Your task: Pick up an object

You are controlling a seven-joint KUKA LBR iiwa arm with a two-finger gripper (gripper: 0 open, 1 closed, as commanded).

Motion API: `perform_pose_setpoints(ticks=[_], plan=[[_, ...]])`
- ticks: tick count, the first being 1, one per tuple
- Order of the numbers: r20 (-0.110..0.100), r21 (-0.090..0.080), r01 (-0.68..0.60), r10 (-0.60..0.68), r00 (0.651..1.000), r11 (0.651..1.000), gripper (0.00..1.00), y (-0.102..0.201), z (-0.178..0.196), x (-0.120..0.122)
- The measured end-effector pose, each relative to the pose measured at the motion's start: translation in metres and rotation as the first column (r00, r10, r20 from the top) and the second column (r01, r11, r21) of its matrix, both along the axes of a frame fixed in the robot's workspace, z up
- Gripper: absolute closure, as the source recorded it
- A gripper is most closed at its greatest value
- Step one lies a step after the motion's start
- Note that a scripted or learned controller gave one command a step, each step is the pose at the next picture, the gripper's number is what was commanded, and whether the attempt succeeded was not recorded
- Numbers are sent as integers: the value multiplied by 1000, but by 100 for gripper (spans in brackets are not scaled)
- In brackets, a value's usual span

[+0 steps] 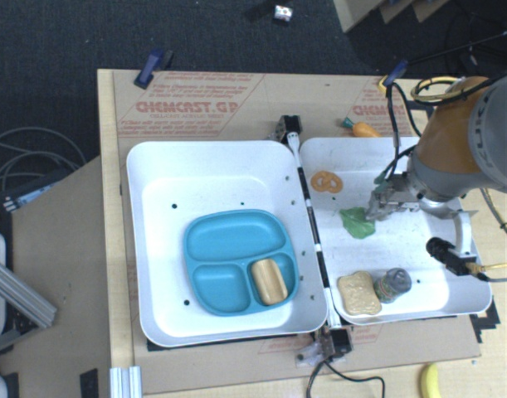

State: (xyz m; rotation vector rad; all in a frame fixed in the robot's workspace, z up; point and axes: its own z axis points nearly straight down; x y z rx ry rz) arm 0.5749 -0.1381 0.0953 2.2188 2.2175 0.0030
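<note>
We see the hand (pixel 381 206) low in the right bin (pixel 452 301), just beside a small green object (pixel 358 223) that lies on the bin floor near its middle; whether anything sits between its tips we cannot tell from this slanted view, nor whether the hand is spread or closed. The green piece looks to us like a soft toy leaf or lettuce: light, thin, probably floppy, so we judge it would fold or slip unless pinched across its thicker middle, pressing down close to the floor. Elsewhere in the same bin lie a pretzel-shaped toy (pixel 325 182) toward the far-left corner, and near the front edge a tan bread-like slice (pixel 358 294) touching a grey round object (pixel 393 283); these seem stiffer and easier to clamp across their width. The left bin (pixel 153 222) holds a blue divided plate (pixel 224 247) with a tan cylindrical piece (pixel 269 280) in one compartment. The tabletop (pixel 195 98) carries both bins.
</note>
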Motion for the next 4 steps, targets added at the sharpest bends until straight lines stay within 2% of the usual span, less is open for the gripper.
perform_pose_setpoints(ticks=[1, 2, 3, 4], plan=[[-1, 0, 0, 0, 1000, 1000, 0, 0, 0, 0], [-7, 4, -1, 2, 1000, 1000, 0, 43, -11, -12], [-5, 2, 0, 0, 1000, 1000, 100, 43, -1, -11], [-3, 3, -2, 2, 1000, 1000, 100, 111, 90, 2]])
